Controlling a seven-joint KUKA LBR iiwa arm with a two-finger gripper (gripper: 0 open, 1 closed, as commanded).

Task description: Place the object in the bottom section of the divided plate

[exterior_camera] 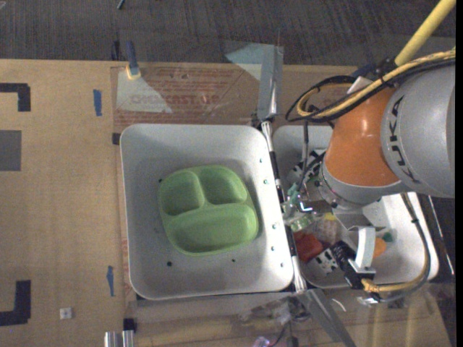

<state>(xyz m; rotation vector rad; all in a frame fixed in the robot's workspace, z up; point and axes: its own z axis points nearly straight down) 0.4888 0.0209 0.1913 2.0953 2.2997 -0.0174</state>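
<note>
A green divided plate [208, 210] lies in the left white bin [145, 266], with two small sections at the top and one large section at the bottom. All three sections hold nothing. My gripper [298, 205] is down in the right bin [427, 259], close to its left wall, and the grey and orange arm hides most of it. Just below the gripper lie a red object [309, 246] and a pale beige object [328, 228]. I cannot see anything held.
An orange object [380, 246] and a small green piece [389, 235] lie further right in the right bin. A metal divider wall [278, 201] separates the two bins. Brown cardboard [58, 194] covers the bench to the left.
</note>
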